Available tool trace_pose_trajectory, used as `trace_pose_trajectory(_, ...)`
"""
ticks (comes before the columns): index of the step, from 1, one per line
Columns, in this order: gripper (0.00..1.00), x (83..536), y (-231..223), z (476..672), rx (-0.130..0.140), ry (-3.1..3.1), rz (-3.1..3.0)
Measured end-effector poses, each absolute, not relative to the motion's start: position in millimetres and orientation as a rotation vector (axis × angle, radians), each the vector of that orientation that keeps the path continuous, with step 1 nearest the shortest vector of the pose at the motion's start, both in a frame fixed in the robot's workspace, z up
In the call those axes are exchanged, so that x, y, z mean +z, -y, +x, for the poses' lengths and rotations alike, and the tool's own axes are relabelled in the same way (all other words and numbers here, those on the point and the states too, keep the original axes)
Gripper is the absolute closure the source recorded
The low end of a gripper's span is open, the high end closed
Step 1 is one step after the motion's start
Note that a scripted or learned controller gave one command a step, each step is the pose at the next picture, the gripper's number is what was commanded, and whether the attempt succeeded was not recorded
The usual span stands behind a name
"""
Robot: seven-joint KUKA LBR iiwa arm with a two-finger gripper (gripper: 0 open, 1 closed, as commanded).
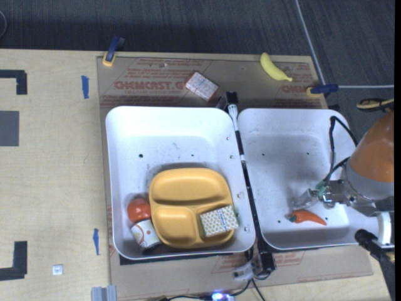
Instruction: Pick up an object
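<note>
The carrot (pixel 307 217) lies on the floor of the right-hand bin (pixel 282 137), lower right of the frame, its long axis nearly level across the picture, the orange tip pointing right and slightly down, what looks like its stem end to the left. The claw (pixel 311 197) hangs just above it; I cannot tell how it is set.

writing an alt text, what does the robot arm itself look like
The arm is grey below a rounded orange band. A thin black cable loops along its left side. Its gripper is small, metallic and grey-silver with a touch of green. A white and black piece sits lower down.
</note>
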State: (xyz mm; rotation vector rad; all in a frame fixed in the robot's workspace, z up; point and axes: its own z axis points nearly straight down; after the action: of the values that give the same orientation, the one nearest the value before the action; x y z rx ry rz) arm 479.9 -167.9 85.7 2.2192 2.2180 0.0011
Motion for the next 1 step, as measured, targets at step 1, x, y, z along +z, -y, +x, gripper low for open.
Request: trace_pose_trajectory(1, 0.0, 85.9, 97.7, 480.7, 0.005, -2.223, 2.218)
